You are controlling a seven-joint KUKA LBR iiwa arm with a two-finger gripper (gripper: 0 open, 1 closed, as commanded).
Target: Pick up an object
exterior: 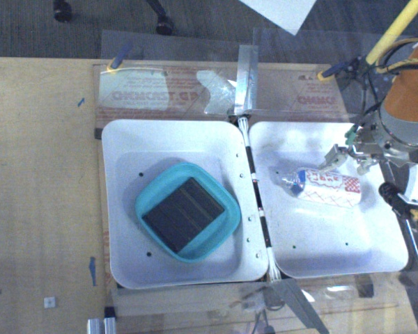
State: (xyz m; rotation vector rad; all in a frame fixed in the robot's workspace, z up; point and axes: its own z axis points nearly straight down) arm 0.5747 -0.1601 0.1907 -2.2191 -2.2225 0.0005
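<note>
A white tube [326,186] with red print and a blue cap lies on its side in the right bin [313,249], cap pointing left. A teal square dish [188,211] with a dark flat slab inside it sits in the left bin [125,158]. My gripper [348,161] hangs at the right bin's far right, just above and behind the tube's right end. Its two fingers stand apart, open, with nothing between them.
The grey arm with its orange band [406,96] fills the right edge above the right bin. A metal divider [247,82] stands behind the seam between the bins. Yellow and black cables run at the top right. Bare bin floor lies in front of the tube.
</note>
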